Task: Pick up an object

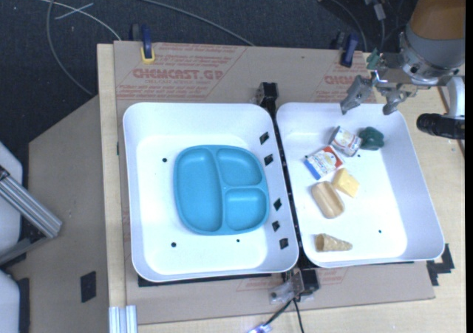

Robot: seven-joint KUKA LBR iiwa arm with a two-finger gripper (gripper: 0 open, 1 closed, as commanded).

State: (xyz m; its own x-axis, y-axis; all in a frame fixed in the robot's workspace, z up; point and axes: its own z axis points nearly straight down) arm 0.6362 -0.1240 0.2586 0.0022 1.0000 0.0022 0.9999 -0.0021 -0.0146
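Holding blue tray [220, 189], left bin [140, 147]

Pale wooden bench [66, 176], brown printed board [192, 73] clamped on it, two white bins [140, 176] side by side

right bin [414, 198] | six small objects [336, 184] | clustered centre-left

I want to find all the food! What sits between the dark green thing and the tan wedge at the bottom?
In the camera view, between the green piece and the wedge lie a yellow block and a tan roll.
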